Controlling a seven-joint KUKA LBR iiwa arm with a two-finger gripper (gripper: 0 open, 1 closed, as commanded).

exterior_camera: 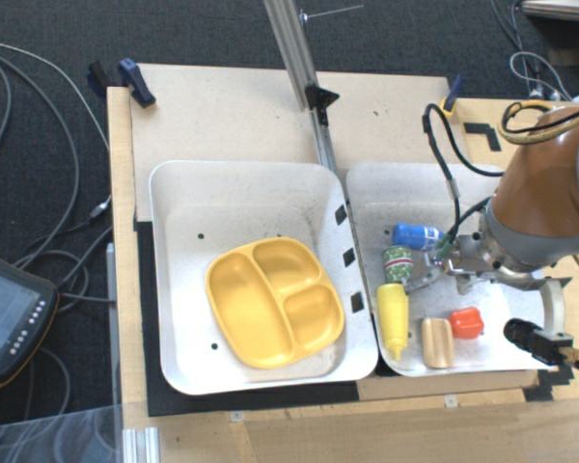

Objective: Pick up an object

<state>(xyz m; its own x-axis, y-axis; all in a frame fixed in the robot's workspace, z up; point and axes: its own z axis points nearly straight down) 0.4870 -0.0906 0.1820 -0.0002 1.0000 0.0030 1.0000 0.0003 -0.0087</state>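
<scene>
Lying at the near edge of the right bin [521, 360] are a yellow bottle [393, 318], a tan block [436, 341] and a red piece [467, 322]. Behind them, the gripper [442, 261] is hanging between a green can [399, 262] and a blue bottle [414, 235]. A yellow plate [273, 300] is sitting in the left bin [174, 210].

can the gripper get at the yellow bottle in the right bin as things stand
Probably yes. The yellow bottle lies uncovered at the right bin's left wall, and the gripper is close above it. The green can and the tan block sit close, so room for the fingers is tight.
</scene>
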